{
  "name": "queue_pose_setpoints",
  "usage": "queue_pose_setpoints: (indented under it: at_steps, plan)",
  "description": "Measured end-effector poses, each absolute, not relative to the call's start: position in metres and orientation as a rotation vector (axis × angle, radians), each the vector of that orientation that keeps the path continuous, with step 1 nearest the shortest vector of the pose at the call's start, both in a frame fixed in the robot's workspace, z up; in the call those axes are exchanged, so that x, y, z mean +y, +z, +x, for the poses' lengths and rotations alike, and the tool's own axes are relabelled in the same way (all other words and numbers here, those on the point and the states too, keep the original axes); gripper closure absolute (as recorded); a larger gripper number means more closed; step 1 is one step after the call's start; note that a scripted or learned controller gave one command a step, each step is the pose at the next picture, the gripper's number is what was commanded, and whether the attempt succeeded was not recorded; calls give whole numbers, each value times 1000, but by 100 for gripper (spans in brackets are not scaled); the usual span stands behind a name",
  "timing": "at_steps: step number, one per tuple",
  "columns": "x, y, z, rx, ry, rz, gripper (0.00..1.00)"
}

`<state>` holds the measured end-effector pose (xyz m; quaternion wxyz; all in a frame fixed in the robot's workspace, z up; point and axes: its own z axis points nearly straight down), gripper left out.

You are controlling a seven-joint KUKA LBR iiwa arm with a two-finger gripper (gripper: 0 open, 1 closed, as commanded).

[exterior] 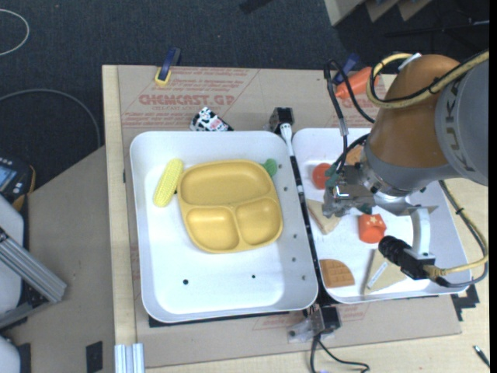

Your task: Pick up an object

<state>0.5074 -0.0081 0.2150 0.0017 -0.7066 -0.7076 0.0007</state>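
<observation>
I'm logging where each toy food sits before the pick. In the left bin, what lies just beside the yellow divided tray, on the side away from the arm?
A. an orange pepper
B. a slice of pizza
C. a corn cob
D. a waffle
C: the yellow corn cob lies against the far-left edge of the divided tray in the left bin, while the waffle and orange pepper sit in the right bin.

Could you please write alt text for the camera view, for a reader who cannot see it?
A grey and orange robot arm reaches from the right over the right bin, which holds small toy foods including a red piece. The left bin holds a yellow divided tray and a toy corn cob.
</observation>
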Motion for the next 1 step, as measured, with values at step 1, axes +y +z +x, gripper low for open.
queue_pose_setpoints:
  at_steps: [1]
  plan:
    - [-6, 217, 504, -2220, 2, -2218, 100]
